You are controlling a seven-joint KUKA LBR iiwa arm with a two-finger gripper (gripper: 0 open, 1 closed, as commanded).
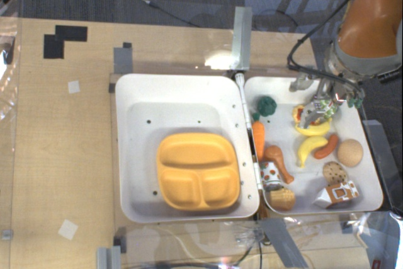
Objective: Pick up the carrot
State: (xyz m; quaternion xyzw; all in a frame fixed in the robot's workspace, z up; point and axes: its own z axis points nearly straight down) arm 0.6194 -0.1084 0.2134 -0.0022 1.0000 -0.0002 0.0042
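The carrot (258, 138) lies in the right bin (373, 195), hard against its left wall, right beside the divider between the two bins. Its long axis runs roughly up and down the picture, the broad orange end toward the far side and the narrow end toward the near side, where it meets the drumstick (278, 162). The green broccoli (266, 106) sits just beyond its far end.

I hang over the far right part of that bin. My gripper (322, 108) is low over a yellow toy (310, 123), well apart from the carrot. From this angle I cannot tell how far my jaws stand open, or whether anything sits between them.

Room around the carrot is tight: wall on its left, drumstick near its lower right, a patterned can (271, 176) just past its tip. A strip of bare white floor lies to its upper right, between it and the banana (307, 149). Further right are a sausage (325, 146), an egg (350, 152), a cookie (334, 171) and a small carton (338, 193).

The left bin (135, 135) holds a yellow divided plate (198, 169) toward its near side. Both bins rest on a pale wooden bench (56, 167), with dark carpet beyond its far edge.
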